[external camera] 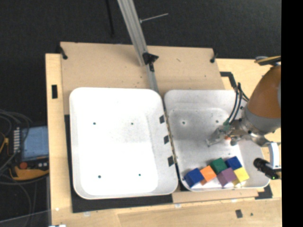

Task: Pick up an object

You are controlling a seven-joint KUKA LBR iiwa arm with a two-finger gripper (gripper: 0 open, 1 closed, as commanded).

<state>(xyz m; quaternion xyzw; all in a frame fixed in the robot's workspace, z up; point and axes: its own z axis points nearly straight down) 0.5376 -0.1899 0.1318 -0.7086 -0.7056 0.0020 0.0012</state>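
Six small coloured cubes clustered at the near edge of the right-hand shallow white bin [199, 108]: blue cube [193, 176], orange cube [208, 173], dark green cube [218, 165], purple cube [227, 176], yellow cube [241, 174], second blue cube [234, 162], all touching or just beside one another. Nothing lifted yet, so still the approach step of the pick. Two-finger gripper [221, 135] hanging over the bare middle of the right bin, on the grey arm with the orange band [266, 98] reaching in from the right, apart from the cube cluster and on its far side. Finger spread too blurred and small to read: cannot tell whether parted or pressed together. No cube visible between the tips, nothing touched as far as can be judged. Next move probably calls for shifting toward the near edge, centring over one cube, then dropping straight down. Dark green or second blue cube nearest to the tool, likely the easiest targets. Tight packing a risk: neighbours crowding the grasp, bin wall close behind the front row. Left-hand shallow white bin [118, 136] not part of this step.
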